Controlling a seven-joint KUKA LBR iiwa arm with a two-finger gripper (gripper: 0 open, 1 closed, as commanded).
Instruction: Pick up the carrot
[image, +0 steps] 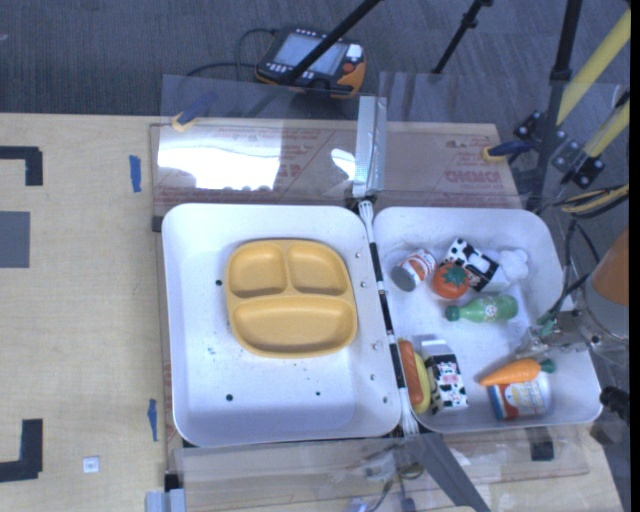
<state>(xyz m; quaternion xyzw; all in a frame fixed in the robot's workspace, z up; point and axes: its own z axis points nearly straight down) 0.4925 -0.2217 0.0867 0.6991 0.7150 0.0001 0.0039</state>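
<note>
Camera view: left bin (190, 330) bearing a yellow plate (290, 297); right bin (575, 400) with mixed toys. Gripper (545, 340) at its right edge, just above the carrot (510, 373), which lies beside a can (520, 398); jaw state indiscernible.

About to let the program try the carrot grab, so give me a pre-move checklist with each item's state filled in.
1. Orange carrot with green top visible in the right white bin: ok.
2. Carrot clear of neighbours: not ok; it lies against the small white-labelled can.
3. Hand near the carrot: ok; it sits at the carrot's green end.
4. Carrot between the fingers: cannot tell.
5. Approach path free: cannot tell; the green plastic bottle lies just above the carrot.
6. Yellow divided plate in the left white bin out of the way: ok.
</note>
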